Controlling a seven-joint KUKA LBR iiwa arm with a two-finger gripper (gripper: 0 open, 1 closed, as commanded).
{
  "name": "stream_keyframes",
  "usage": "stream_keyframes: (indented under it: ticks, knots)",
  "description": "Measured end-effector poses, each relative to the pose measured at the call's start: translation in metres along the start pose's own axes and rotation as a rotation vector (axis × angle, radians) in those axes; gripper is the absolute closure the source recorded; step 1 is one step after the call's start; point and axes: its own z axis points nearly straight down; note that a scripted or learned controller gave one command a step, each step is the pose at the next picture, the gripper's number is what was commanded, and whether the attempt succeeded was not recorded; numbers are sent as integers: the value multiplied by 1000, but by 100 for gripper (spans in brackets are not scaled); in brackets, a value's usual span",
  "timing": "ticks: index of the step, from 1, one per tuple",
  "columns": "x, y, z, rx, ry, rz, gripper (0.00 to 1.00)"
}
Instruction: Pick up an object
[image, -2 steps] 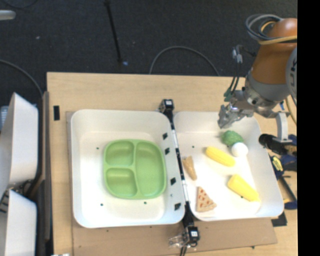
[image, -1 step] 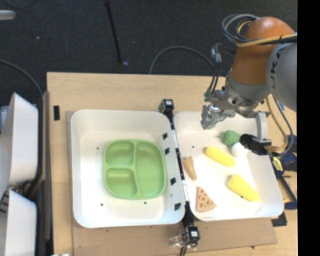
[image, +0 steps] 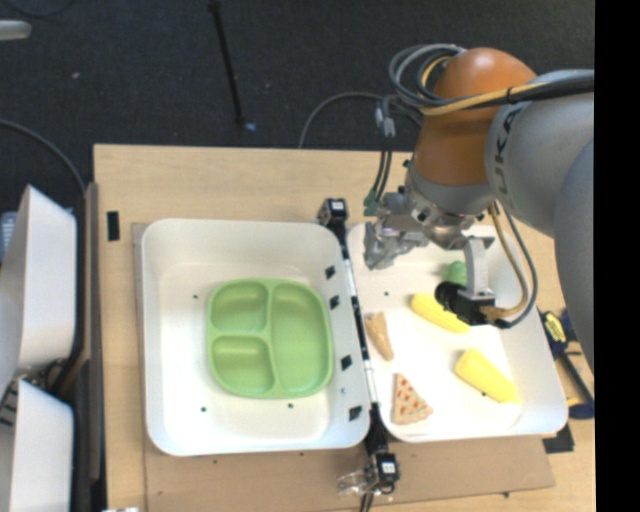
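Gripper poised over the upper left of the right bin, fingers too blurred to tell whether open or shut. Below in that bin: smooth yellow banana, long axis slanting upper left to lower right; blunt yellow corn likewise; pizza wedge; tan bread piece. Glossy green divided plate in the left bin

Robotics lab: wooden surface with two white bins, loose cables on dark floor.
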Motion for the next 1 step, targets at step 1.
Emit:
stream_keyframes:
  ticks: [1]
  knots:
    - [49, -14, -7, -1, 1, -1, 100]
